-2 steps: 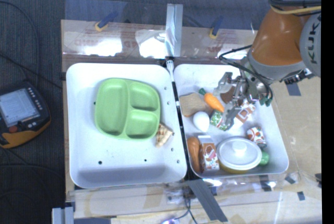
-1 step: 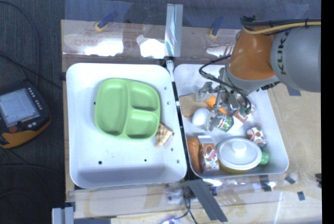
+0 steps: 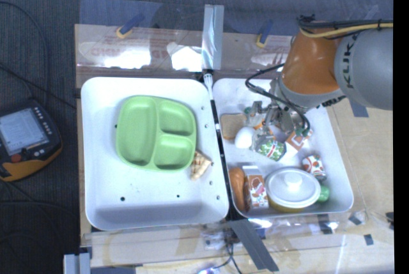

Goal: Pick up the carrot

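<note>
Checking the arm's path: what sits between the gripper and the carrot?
From the camera view, a white egg lies between the gripper and the carrot, with a bare strip of bin floor below the egg.

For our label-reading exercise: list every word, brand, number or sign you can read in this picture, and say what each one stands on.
"KU", the start of white lettering cut off by the picture's edge: on the grey arm.
Screen of the handheld pendant on the floor: too blurred to read.
Printed patterns on the small carton and cans in the right bin: too small to read.
</note>
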{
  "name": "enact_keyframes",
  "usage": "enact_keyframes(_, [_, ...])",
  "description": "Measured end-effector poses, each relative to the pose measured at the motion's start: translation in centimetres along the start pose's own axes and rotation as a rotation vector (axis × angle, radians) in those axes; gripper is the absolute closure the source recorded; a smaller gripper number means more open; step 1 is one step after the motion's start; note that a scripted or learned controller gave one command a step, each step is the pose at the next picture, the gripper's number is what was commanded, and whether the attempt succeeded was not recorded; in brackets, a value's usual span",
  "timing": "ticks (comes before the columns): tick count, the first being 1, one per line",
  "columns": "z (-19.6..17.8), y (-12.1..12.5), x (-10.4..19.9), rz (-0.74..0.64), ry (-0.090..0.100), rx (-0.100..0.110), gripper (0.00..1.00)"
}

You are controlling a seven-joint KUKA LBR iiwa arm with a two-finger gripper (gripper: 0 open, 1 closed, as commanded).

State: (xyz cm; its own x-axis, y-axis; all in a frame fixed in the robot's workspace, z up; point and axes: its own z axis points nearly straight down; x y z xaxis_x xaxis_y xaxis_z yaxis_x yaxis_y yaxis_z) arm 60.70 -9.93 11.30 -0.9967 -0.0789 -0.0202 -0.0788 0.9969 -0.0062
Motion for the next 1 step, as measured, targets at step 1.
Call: enact_keyframes(1, [-7.37,5.97,3.05,0.181,0.015,-0.005,1.00])
